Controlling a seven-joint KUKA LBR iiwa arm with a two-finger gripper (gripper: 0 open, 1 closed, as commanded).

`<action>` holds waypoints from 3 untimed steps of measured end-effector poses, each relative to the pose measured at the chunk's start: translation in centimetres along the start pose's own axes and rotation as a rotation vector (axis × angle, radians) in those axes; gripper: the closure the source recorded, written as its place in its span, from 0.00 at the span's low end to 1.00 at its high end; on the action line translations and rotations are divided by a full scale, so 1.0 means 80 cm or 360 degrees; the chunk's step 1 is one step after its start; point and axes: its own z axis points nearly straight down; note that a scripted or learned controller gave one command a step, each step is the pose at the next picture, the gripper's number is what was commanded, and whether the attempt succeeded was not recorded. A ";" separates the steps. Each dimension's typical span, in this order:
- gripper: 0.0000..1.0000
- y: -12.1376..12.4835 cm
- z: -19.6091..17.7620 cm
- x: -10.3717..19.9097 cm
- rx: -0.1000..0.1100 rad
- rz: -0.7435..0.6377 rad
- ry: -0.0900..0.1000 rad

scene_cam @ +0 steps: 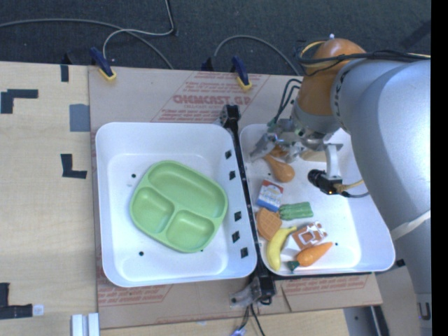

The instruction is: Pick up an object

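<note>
Tan drumstick-shaped toy [280, 166] directly under the gripper [283, 144] in the right bin [364, 236], finger state unclear

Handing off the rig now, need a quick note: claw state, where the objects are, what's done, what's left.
Claw: low over the back of the right white bin, at the tan pear-shaped toy; no grasp visible.
In that bin too: blue-and-white packet, green ridged block, round orange cookie-like piece, yellow banana, orange carrot.
Left white bin: green divided plate.
Done: nothing lifted. Left: grasp and lift one object.
</note>
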 end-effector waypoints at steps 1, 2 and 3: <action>0.00 0.000 0.000 0.001 0.0000 0.0001 0.0000; 0.00 0.000 0.000 -0.004 0.0000 -0.0002 0.0002; 0.00 0.000 0.000 0.001 0.0000 -0.0001 0.0001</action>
